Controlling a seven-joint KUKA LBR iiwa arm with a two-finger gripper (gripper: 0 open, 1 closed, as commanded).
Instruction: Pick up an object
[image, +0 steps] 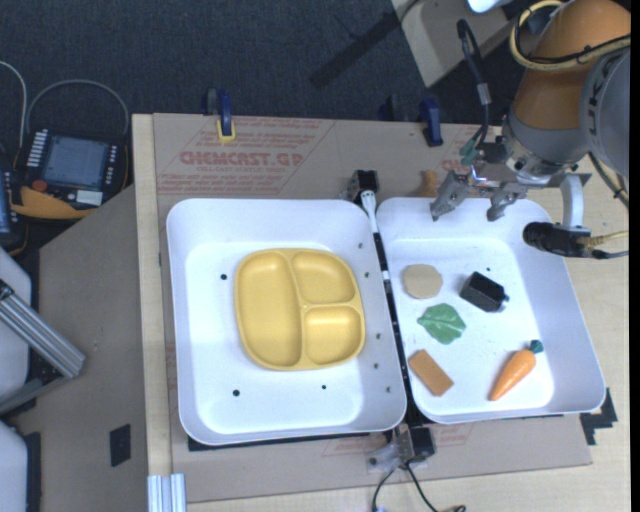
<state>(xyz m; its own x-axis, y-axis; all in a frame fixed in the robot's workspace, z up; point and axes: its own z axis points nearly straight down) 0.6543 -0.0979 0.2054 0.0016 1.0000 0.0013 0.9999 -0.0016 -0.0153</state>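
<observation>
Orange carrot (514, 373) lying diagonal, green top pointing upper right

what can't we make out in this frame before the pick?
- Arm: upper links cut off by the top and right edges of the camera view.
- Black block: too small and dark to identify.
- Tan disc and orange-brown slab: toy food by the look, type unclear at this resolution.
- Printed lettering on the cardboard: partly faded, not fully readable.
- Gripper: height above the right bin can't be judged from above.
</observation>
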